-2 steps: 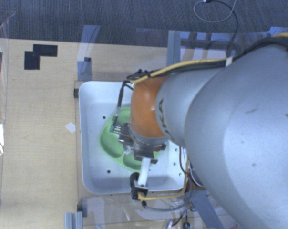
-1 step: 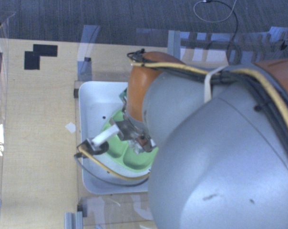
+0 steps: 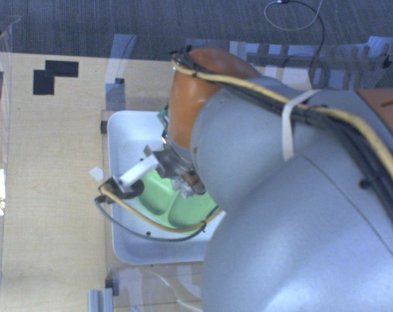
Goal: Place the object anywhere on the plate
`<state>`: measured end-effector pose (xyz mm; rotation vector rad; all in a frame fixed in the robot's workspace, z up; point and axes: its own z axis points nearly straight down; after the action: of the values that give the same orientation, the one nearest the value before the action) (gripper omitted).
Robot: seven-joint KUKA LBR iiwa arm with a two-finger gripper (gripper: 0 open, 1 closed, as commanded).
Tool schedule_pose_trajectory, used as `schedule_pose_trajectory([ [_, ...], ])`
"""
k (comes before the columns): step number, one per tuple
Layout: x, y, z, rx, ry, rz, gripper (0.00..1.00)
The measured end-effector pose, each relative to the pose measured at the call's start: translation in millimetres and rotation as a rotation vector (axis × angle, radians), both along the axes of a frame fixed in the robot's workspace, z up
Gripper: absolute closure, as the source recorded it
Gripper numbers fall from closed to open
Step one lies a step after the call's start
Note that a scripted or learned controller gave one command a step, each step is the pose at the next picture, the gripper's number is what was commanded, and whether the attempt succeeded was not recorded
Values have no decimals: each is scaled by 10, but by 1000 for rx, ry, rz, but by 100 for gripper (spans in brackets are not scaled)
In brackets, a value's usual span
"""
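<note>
Grey arm (image 3: pixel 300 200), closest to the lens, fills the right and lower part of the view and hides much of the bench behind it. Its orange band (image 3: pixel 190 99) sits above the wrist, which reaches down into the white bin (image 3: pixel 128 142) on the left side of the bench.

Green plate (image 3: pixel 161 197): lies on the bin floor directly beneath the wrist, with two lobes or compartments visible; its right portion is covered by the arm. This is the target surface for the task.

Object to be placed: cannot be identified with certainty. A white, cylinder-like piece (image 3: pixel 136 173) projects leftward from the wrist over the plate's left edge, but whether it is the object or part of the tool cannot be told.

Gripper (image 3: pixel 180 177): poised just above the plate, probably so that a release would land on it. Whether it is parted, closed, or clamped on anything cannot be told.

Black and yellow cable (image 3: pixel 141 229): loops from the wrist across the bin floor, slack to allow wrist motion.
</note>
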<state>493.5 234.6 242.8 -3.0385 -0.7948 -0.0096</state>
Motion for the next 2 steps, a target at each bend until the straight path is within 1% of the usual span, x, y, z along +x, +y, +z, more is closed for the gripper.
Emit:
schedule_pose_trajectory([
  [1,-1,0,-1,0,1,0,0],
  [2,454,-231,-339,-2,4,-61,0],
])
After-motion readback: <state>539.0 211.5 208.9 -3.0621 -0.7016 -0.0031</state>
